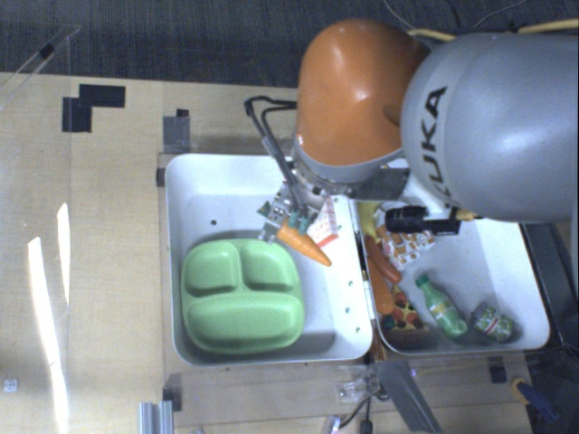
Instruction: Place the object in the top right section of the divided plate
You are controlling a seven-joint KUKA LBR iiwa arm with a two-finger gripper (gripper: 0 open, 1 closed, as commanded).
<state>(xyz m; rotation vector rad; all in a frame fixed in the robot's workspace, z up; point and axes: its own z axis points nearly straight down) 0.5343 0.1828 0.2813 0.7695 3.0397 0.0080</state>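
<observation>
A green divided plate [242,298] lies in the left white bin [210,181], toward its front. Its top right section [271,271] sits just left of an orange carrot [303,244]. The carrot hangs tilted, with its leafy end up between the fingers of my gripper [286,219], which is shut on it. The carrot's tip points down and right, past the plate's right rim. The big orange and grey arm covers the wrist above.
The right bin [534,333] holds a green bottle [441,308], a dark can [493,323], a packet [405,247] and several small items along its left wall. A black cable [264,120] loops behind the left bin. A small red and white packet [324,227] hangs beside the gripper.
</observation>
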